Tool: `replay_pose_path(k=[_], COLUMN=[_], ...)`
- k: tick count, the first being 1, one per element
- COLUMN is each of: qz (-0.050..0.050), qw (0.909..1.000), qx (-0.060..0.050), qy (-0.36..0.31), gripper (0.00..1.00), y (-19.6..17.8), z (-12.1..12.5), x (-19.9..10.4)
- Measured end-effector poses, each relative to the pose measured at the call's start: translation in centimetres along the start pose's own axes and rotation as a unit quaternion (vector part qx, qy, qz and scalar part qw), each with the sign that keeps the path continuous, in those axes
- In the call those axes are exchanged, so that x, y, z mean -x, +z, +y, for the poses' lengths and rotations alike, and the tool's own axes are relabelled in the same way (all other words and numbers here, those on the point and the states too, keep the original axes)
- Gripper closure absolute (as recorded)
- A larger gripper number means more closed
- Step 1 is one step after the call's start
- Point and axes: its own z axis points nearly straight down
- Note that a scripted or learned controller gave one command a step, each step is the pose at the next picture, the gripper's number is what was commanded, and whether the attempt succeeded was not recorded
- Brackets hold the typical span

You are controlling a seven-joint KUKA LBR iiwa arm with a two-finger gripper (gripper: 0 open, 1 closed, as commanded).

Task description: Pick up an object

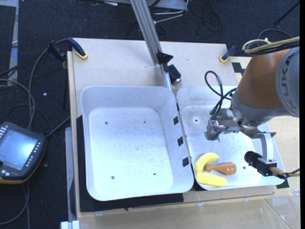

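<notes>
Banana-shaped yellow toy (207, 161) lies in the near corner of the right bin (190, 98), curled around a brown drumstick-like toy (224, 168), with a second yellow piece (211, 179) just beside it against the bin's near rim. All three touch or nearly touch — a tight cluster pushed into the corner, probably where the sloping bin wall lets loose objects settle.

Left bin (128, 132) sits alongside, sharing the middle edge with the right bin; both rest on the pale worktop (124, 61).

Arm (264, 85) reaches in from the right, orange band above the wrist, cable looped near it. End effector (214, 130) hangs over the middle of the right bin, up-frame of the cluster and apart from it. Nothing is visible between its tips; whether they stand apart or together cannot be told at this angle.

Judgement: pick not yet made. Next move calls for a shift toward the near corner — crowding and the rim may block a clean grasp
</notes>
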Motion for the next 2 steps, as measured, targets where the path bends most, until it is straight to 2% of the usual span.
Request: replay_pose_path(k=[1, 2], qz=[0.0, 0.0], qw=[1.0, 1.0], qx=[0.0, -0.001], qy=[0.0, 0.0], gripper=[1.0, 1.0], y=[-0.8, 0.0], z=[0.8, 0.2], x=[-5.0, -10.3])
